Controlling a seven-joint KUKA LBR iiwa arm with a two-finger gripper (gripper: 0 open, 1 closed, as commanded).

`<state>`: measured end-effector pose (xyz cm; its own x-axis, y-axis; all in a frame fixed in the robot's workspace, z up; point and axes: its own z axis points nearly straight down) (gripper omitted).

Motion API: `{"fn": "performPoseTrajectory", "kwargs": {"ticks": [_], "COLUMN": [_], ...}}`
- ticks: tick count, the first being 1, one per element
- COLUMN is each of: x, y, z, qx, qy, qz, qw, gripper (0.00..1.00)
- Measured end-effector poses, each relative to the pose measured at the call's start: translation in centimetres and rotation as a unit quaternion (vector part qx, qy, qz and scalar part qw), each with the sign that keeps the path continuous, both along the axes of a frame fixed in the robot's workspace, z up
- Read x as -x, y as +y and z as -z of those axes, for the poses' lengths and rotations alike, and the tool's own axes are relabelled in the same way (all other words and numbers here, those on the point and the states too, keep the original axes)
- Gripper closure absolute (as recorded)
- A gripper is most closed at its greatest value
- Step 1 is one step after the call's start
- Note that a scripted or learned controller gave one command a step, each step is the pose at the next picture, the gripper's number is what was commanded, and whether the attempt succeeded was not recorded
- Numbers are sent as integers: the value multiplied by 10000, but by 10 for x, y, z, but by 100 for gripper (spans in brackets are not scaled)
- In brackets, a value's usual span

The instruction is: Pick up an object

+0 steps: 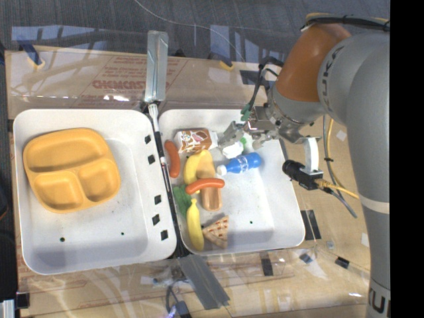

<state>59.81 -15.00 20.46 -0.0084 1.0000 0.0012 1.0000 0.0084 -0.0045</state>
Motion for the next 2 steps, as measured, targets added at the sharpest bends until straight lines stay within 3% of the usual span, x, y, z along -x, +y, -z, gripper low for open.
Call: {"fn": "performPoseTrajectory", "kwargs": {"ticks": [1, 2], "x": [21, 43], "y": [-21, -44], "z": [86, 56], "qx": [54, 9], "qy": [-143, -33], "qz": [-1686, -2363], "qw": [9856, 9717], "gripper": [0, 0]}}
